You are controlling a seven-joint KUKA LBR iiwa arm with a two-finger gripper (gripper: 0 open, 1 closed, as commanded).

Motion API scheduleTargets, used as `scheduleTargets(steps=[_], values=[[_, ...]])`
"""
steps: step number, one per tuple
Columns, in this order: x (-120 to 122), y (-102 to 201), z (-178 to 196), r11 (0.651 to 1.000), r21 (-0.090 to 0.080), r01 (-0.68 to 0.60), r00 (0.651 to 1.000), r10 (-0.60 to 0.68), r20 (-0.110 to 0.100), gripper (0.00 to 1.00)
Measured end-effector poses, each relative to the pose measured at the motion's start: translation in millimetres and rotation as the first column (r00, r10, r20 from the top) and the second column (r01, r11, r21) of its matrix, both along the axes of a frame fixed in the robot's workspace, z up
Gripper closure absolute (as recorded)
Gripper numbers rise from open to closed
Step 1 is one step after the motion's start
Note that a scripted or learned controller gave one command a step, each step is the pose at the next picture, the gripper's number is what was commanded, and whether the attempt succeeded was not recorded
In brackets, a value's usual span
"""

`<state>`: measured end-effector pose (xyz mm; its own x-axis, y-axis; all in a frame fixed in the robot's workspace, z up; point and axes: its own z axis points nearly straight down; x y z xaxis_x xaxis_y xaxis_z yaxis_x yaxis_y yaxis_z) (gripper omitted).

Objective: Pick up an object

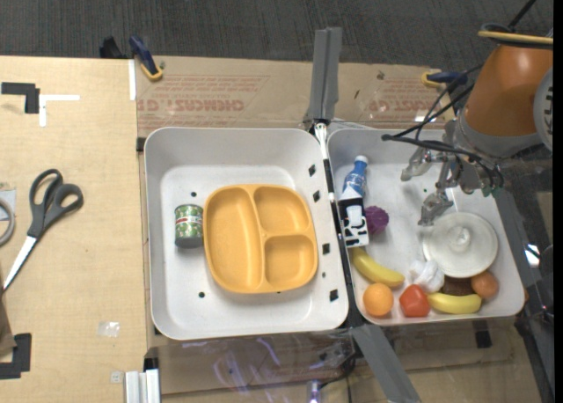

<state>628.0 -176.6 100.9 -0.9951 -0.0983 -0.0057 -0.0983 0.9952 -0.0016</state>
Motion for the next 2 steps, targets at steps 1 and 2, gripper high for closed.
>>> scheduleTargets(steps=[1,2], values=[[21.4,85.8,-7.5,0.999,0.001,-0.037,0.999,0.037,-0.001,0.0],[-19.5,18.1,-6.9,0.993,0.0,-0.117,0.993,0.117,-0.001,0.0]])
